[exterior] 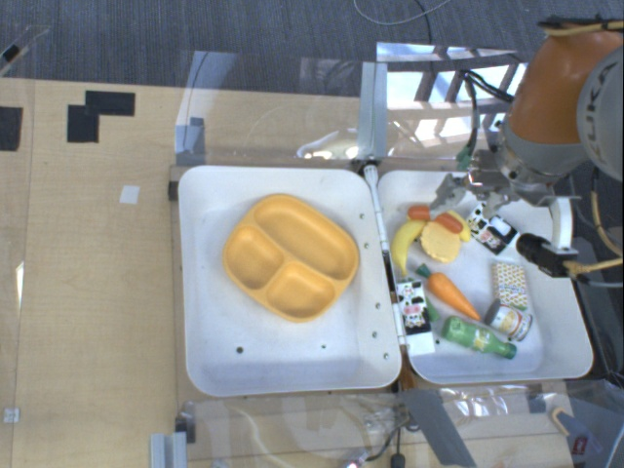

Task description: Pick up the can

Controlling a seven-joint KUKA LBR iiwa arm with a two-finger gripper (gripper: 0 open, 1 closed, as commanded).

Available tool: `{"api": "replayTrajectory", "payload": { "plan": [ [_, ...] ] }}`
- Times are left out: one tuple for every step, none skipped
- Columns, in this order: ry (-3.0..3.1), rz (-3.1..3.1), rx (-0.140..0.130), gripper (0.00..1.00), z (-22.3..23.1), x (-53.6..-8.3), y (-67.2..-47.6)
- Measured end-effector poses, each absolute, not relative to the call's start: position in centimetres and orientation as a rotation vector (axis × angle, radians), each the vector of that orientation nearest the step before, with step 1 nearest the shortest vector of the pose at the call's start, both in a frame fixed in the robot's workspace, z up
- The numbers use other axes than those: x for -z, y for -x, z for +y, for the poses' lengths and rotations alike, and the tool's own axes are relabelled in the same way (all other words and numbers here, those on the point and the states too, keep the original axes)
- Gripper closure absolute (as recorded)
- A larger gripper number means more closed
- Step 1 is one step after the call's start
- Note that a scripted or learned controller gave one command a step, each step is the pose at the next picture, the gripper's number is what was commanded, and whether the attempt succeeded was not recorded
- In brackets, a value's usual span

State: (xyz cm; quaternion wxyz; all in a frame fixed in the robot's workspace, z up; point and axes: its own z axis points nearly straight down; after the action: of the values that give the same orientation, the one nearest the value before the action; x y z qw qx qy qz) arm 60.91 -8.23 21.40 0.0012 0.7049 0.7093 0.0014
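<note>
The can (509, 320) is small and silver with a printed label. It lies on its side near the front right of the right bin (575, 359), between a patterned box (511, 285) and a green bottle (478, 336). My gripper (472, 195) hangs over the back of the same bin, above a red-orange item (446, 222) and a black-and-white cow-patterned piece (490, 229). It is well behind the can and apart from it. Nothing shows held in it.
The right bin also holds a banana (402, 246), a round yellow item (441, 246), a carrot (454, 296) and a cow-patterned carton (413, 308) by the divider. A yellow divided plate (291, 256) sits in the left bin (210, 359).
</note>
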Motion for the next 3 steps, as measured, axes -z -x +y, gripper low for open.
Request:
{"api": "replayTrajectory", "payload": {
  "plan": [
    [-1.761, 2.593, -0.007, 0.0, -5.2, -43.8, -61.8],
    [-1.748, 2.59, -0.014, 1.0, -5.1, -45.0, -62.0],
    [-1.747, 2.59, -0.014, 0.0, -5.1, -45.0, -62.0]
  ]
}}
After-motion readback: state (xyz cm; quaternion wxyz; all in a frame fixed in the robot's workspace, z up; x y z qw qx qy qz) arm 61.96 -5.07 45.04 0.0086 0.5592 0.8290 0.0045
